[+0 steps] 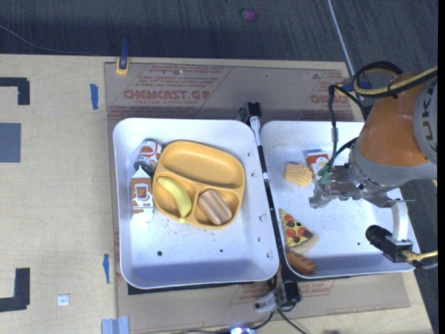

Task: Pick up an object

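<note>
My gripper [321, 188] hangs low over the middle of the right bin [334, 256], with the orange-banded arm above it to the right. Just left of it lies a ridged yellow chip [299, 175]. A red and white carton [316, 160] lies right behind the gripper, close to its fingers. A pizza slice [296, 232] rests at the bin's front left, and a brown sausage [300, 262] lies at the front rim. I see nothing between the fingers.
The left bin [139, 256] holds a yellow divided plate [198, 179] with a banana [176, 197] and a hot dog [214, 207]. A can [147, 156] and a small carton [141, 193] lie at the plate's left. A black clamp sits between the bins.
</note>
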Controlling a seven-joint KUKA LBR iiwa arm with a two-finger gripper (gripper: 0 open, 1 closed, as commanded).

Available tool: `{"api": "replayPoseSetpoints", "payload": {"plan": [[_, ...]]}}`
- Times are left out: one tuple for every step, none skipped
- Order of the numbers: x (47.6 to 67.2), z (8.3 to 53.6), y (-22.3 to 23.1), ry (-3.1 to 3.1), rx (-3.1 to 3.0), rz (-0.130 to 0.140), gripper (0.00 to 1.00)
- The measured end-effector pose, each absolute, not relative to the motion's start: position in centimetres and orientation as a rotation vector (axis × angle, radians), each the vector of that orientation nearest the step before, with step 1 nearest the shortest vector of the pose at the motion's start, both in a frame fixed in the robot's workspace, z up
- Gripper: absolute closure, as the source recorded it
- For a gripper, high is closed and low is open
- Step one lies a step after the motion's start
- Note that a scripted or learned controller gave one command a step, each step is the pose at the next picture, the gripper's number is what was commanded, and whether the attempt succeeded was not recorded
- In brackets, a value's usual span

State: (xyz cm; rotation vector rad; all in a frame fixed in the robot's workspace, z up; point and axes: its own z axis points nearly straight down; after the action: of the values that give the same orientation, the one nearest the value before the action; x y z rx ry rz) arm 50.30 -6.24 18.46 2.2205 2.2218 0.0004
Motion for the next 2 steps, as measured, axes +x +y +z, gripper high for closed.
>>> {"api": "replayPoseSetpoints", "payload": {"plan": [[47.9,16.3,-9.9,2.222,2.222,0.000,1.00],[48.0,18.5,-2.5,2.222,2.218,0.003,1.00]]}}
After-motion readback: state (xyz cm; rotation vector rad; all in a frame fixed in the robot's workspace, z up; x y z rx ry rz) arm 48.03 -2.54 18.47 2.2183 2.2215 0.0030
